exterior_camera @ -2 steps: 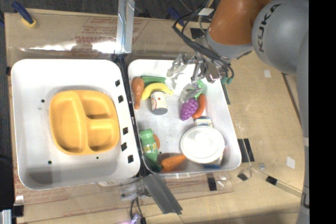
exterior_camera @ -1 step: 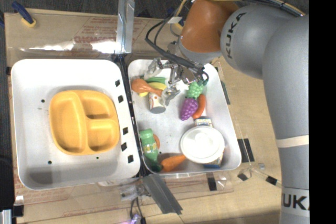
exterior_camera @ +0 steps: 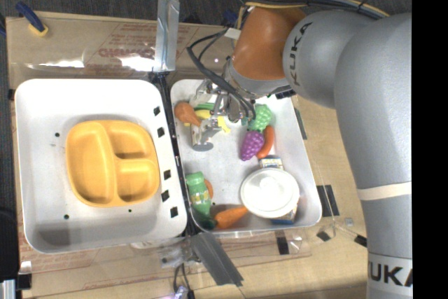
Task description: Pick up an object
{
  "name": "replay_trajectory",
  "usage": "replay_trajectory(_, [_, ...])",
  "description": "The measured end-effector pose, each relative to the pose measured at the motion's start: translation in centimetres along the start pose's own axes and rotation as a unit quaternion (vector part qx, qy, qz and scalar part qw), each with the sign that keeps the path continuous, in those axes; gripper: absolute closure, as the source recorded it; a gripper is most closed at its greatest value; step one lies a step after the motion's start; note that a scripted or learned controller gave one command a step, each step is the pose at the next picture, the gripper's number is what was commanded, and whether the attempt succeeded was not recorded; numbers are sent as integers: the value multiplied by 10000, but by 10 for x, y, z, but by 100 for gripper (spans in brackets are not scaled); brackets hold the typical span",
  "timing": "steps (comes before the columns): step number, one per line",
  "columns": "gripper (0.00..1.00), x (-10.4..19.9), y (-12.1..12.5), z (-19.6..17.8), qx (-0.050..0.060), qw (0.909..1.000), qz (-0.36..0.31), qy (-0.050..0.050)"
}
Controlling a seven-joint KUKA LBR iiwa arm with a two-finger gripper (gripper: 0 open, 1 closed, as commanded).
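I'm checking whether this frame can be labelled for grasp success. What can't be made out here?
- End effector, camera view: finger state is lost in clutter and blur.
- Small items beneath it: identity unclear.
- Right bin far corner: hidden by the arm.
- Blue item under the white lid: mostly covered.

left bin: yellow divided tray inside | bench: blue clamp at far-left corner | silver tape strip upright between bins

arm: bulky matte-grey rounded KUKA iiwa arm | band: glossy orange wrist band | lettering: dark "KUKA" | cables: thin black, looped | tool: small silvery metal two-finger gripper
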State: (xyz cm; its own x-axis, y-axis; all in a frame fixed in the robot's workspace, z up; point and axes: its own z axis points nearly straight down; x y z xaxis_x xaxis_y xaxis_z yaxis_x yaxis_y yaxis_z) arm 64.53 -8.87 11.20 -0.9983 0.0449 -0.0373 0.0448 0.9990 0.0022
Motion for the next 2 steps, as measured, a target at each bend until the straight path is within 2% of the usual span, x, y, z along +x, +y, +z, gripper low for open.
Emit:
replay_trajectory(1, [0, 11, -103, 17, 39, 9962, 853, 162])
replay_trajectory(2, [0, 26, -49, 19, 30, 9909, 1333, 192])
